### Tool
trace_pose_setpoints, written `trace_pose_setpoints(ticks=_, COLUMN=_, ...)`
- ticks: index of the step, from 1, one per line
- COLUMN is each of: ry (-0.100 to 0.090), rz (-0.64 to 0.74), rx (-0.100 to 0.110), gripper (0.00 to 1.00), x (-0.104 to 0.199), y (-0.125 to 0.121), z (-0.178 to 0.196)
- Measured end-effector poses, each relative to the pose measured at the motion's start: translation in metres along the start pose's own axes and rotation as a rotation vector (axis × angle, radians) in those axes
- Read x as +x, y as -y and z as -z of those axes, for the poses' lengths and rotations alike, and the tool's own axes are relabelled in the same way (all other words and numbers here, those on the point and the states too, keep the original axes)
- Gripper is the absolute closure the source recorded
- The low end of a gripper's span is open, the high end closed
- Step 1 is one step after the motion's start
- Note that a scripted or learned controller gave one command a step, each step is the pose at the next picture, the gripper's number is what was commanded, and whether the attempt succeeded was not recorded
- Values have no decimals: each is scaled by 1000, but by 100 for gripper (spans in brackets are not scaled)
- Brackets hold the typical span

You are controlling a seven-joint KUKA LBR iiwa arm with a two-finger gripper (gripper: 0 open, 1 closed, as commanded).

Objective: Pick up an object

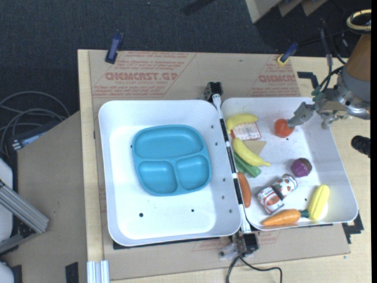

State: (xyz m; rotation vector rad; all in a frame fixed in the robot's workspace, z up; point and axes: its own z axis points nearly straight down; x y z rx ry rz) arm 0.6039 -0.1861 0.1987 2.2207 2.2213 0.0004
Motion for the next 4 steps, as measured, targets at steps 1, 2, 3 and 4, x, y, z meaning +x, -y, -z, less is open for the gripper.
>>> trace_pose_setpoints(ticks=1, ry=0, rz=1, rx=1, gripper=0, x=14, y=-51, z=-85)
trace_pose_setpoints(ticks=2, ry=0, rz=1, rx=2, gripper=0, x=17, y=-47, z=-114)
trace_pose_setpoints(ticks=3, ry=1, rz=2, rx=0, gripper=100, x=17, y=-48, z=-103)
trace_pose_setpoints(ticks=4, ry=-1, rz=1, rx=-1, gripper=100, x=111, y=-63, z=-13)
